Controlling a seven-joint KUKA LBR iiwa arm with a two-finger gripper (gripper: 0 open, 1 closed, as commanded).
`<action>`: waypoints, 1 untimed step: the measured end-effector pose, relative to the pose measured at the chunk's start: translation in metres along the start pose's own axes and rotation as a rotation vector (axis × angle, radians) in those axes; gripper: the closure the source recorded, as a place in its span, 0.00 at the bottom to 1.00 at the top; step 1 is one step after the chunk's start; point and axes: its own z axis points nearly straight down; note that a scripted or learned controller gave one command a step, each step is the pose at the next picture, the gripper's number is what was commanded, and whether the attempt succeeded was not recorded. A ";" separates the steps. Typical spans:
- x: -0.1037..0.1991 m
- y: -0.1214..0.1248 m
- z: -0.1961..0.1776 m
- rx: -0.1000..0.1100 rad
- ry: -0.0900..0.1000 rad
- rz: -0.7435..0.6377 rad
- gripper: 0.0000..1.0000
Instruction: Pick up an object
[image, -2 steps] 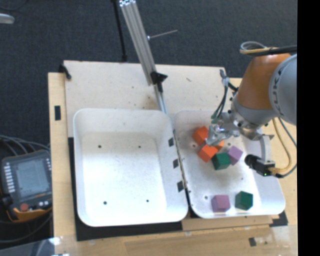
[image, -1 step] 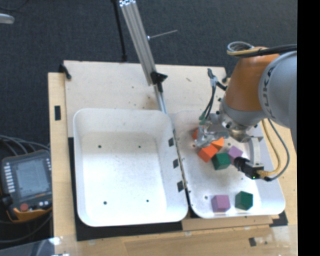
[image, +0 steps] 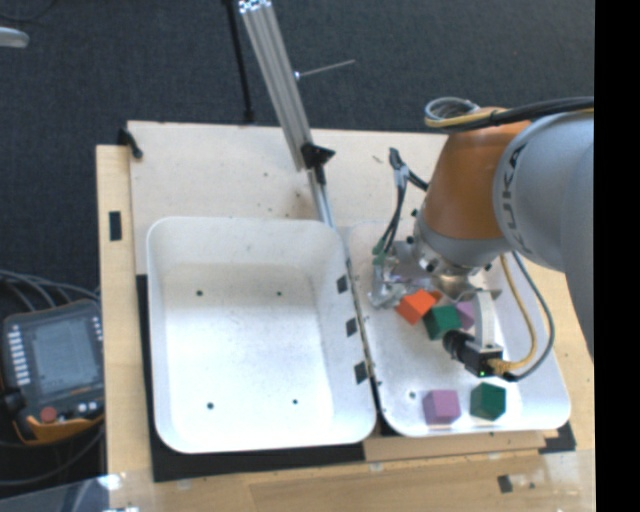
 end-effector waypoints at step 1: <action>0.038 -0.016 -0.011 0.001 0.002 -0.001 1.00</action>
